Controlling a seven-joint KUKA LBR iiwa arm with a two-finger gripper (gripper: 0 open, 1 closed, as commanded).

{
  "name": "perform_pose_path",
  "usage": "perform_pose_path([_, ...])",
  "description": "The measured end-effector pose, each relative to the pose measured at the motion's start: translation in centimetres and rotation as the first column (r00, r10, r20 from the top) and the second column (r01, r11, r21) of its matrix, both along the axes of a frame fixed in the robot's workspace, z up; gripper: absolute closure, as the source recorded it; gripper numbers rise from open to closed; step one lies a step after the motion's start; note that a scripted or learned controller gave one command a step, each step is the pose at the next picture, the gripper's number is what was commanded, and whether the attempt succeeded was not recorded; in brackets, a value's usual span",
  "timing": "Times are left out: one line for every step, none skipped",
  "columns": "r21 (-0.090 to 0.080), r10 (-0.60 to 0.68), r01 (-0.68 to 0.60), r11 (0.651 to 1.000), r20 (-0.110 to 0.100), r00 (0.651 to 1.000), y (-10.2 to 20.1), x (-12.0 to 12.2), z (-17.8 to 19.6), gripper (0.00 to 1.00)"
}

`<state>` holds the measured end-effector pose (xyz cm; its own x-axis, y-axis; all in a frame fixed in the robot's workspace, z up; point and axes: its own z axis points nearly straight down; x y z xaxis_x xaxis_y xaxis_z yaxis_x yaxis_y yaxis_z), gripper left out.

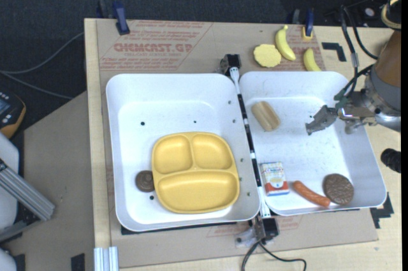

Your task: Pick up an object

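The right bin [299, 86] holds a tan bread roll [265, 116] near its left wall, and along its front edge a small white and red carton [274, 176], an orange-red sausage [310, 194] and a round brown patty [338, 189]. My gripper [335, 125] hangs over the right half of this bin, to the right of the roll and above the patty. It is open, with bare bin floor showing between its fingers. The left bin [166, 92] holds a yellow divided plate [194, 171], with a small brown disc [145, 181] beside it.
On the bench behind the right bin lie two toy bananas [285, 43] [311, 60] and a yellow lumpy piece [268, 55]. Blue clamps [119, 16] [308, 22] hold the board's far edge. Cables run near the arm at the right.
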<state>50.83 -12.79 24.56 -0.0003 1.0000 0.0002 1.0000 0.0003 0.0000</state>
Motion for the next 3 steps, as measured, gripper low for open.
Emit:
perform_pose_path([0.001, 0.005, -0.005, 1.0, -0.002, 1.0, 4.4, 3.9, -4.1, 0.0])
perform_pose_path([-0.001, -0.006, 0.006, 1.0, 0.008, 1.0, -1.2, 10.2, -16.5, 0.0])
perform_pose_path([0.001, -0.006, 0.006, 1.0, 0.003, 1.0, 1.2, -1.7, -15.7, 0.0])
